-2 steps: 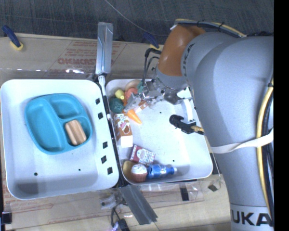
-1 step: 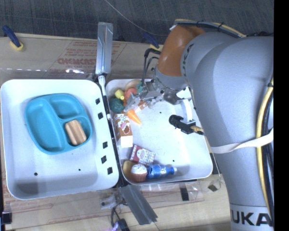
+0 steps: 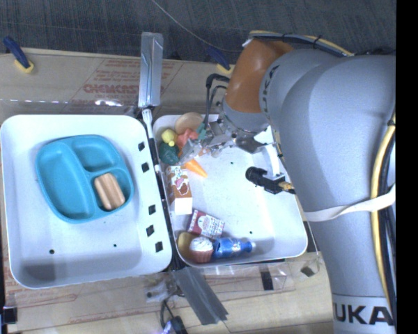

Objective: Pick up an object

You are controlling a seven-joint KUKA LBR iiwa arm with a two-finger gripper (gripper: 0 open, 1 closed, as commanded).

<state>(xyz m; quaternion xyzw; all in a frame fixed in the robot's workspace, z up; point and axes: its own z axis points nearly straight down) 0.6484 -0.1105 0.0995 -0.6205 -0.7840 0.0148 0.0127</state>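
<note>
The risk lies in the far left corner of the right bin (image 3: 279,221), where the gripper (image 3: 210,136) hangs over a tight heap of small toys. I cannot tell whether the gripper is open or closed, and nothing can be seen held in it. The pieces touch each other and sit against the bin wall. A grab here could well catch two at once, pinch only an edge, or push a piece aside and come up with nothing. The likeliest object to pick is the orange cone (image 3: 195,167), which lies at the near edge of the heap, just beside the gripper.

Counting from the left:
- Left bin (image 3: 14,186): one blue plate (image 3: 63,186), with one sausage roll (image 3: 109,191) on it.
- Heap in the right bin: one yellow toy (image 3: 168,136), one peach toy (image 3: 189,122) and the one cone. The green and red bits between them are too tangled to count.
- Nearer, in the same bin: one packet (image 3: 179,186) along the left wall, one carton (image 3: 206,224), one cup (image 3: 198,248) and one blue bottle (image 3: 231,247).
</note>
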